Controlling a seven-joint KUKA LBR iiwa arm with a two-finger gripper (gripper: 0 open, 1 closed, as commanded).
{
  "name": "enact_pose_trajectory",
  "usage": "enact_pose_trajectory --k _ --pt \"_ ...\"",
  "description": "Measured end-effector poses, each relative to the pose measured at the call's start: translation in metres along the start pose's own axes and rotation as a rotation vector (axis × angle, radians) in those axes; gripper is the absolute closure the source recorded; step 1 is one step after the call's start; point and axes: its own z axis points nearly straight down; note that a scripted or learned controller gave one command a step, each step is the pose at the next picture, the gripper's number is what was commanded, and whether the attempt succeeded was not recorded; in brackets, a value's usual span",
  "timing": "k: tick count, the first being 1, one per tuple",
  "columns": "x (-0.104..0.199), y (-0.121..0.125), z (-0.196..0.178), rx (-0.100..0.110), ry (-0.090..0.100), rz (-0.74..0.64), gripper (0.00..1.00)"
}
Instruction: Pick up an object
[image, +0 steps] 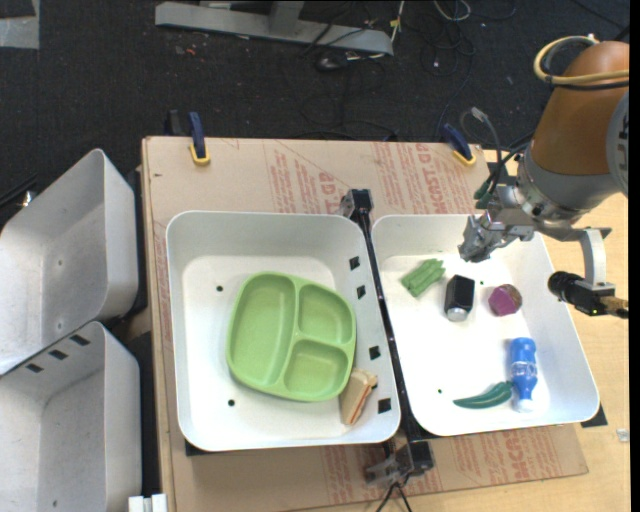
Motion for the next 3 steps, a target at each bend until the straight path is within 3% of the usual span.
enact_pose_trajectory --k 1,3 --pt "0.046 -0.015 -0.005 -0.001 -0.001 0.001 1.00" --pt "0.145 -0.046 0.025 0.001 0.000 0.001 1.00"
